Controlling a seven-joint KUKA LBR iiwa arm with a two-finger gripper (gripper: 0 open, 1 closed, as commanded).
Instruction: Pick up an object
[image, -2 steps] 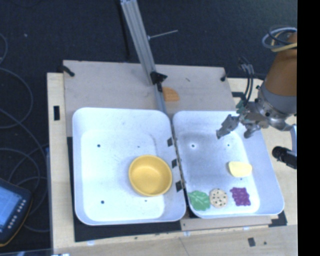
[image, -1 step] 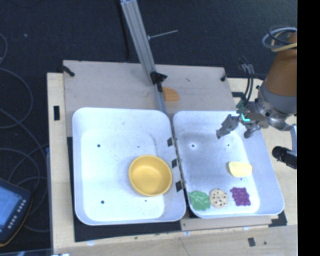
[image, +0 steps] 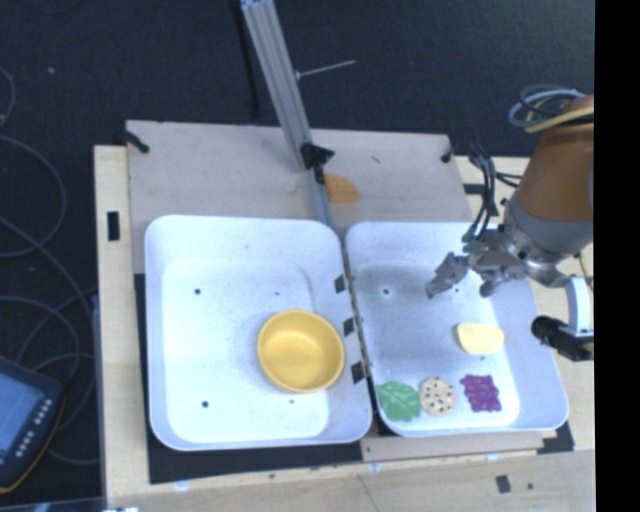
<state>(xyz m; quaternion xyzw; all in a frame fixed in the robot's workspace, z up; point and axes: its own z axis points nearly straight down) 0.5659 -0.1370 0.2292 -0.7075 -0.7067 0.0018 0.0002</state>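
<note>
Scene: a pale wooden desk (image: 115, 300) seen from above at a slant, carrying two shallow white bins side by side, on a dark floor with loose cables.
Left bin (image: 200, 260): holds one yellow bowl (image: 300, 350), upright, near the bin's lower right corner and close to the wall shared with the other bin.
Right bin (image: 400, 260): holds four small things, all toward its near edge and right side.
Yellow piece (image: 480, 338): a pale yellow lump lying on the right side of the right bin, apart from the row below it.
Near-edge row: a green leafy piece (image: 399, 400), a round speckled cookie (image: 436, 396) and a purple grape-like piece (image: 482, 392), from left to right; the green piece and the cookie lie just beside each other, and the purple piece sits a little apart.
Arm (image: 560, 190): grey with an orange section, reaching in from the right above the right bin's far right corner.
Claw (image: 465, 280): hangs over the right bin, above and slightly left of the yellow piece; its two dark fingers are spread apart with nothing between them.
Obstacles: a grey metal pole (image: 285, 90) slants down from the top and ends at the joint between the bins' far edges; a small orange thing (image: 340, 190) lies on the desk just beside it.
Open room: the upper and middle left of the right bin floor is bare, as is most of the left bin around the bowl.
Edges: the bottom row lies close to the right bin's near wall.
</note>
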